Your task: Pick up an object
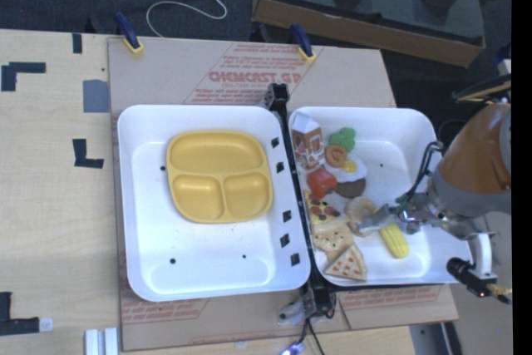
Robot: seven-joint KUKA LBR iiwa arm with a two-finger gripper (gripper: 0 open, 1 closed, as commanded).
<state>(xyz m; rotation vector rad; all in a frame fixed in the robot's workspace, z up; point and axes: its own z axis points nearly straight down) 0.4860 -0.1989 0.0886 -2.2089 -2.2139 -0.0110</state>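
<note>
Yellow toy corn (394,241) lies at lower right in the right bin (416,127), just beside the jaws (376,219). We cannot tell their state. At centre left we see a yellow divided plate (220,175).

Red print on the cardboard sheet (249,75) under the bins reads, seemingly, "CHEMCAST GP"; smaller lines below it illegible. Small carton (306,144) in right bin bears print, unreadable.
</note>
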